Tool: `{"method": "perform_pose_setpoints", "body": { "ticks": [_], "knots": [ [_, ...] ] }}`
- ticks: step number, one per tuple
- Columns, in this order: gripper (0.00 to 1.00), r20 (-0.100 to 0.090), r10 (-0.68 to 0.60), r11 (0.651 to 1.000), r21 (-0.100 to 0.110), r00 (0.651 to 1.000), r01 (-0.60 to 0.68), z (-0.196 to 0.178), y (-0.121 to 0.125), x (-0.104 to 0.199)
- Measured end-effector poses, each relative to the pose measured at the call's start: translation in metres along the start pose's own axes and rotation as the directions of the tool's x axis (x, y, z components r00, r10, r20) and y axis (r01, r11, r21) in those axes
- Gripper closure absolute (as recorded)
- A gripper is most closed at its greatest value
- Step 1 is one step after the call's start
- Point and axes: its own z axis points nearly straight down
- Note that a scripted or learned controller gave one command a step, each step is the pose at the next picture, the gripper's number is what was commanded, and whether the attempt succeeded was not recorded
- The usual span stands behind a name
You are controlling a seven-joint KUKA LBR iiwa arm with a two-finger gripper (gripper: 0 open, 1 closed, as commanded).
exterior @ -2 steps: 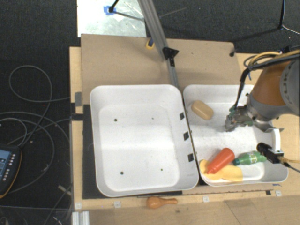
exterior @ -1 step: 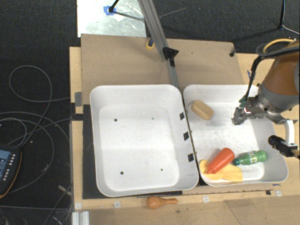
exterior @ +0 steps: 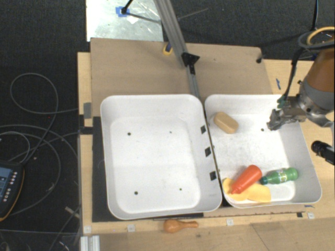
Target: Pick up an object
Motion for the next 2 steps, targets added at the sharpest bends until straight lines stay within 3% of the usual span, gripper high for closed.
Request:
{"method": "perform_pose_setpoints", "body": {
  "ticks": [2],
  "knots": [
    [1.00,-0.005,-0.006,1.000,0.005,1.000,0.006,-0.008,0.027,0.107]
  ]
}}
